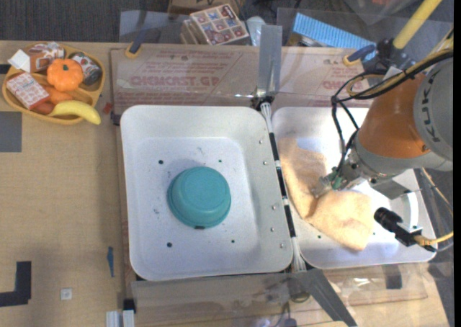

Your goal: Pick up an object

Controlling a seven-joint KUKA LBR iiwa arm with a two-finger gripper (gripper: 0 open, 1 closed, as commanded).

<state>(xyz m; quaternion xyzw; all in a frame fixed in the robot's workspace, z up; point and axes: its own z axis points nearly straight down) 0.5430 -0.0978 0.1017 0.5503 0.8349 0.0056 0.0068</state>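
A teal bowl (199, 196) lies upside down in the middle of the left white bin (137, 138). In the right bin (306, 122) lies a tan, soft-looking cloth (342, 219), spread from the bin's left side down to its front. The grey arm with its orange band (392, 127) reaches in from the right. Its gripper (330, 183) points down and sits right at the cloth's upper edge, apparently touching it. The arm hides the bin's back right part.
A yellow dish (21, 102) with a toy pumpkin, a banana and small boxes stands on the bench at the far left. Cardboard and a metal divider (270, 66) stand behind the bins. Cables and a black plug (392, 221) hang over the right bin.
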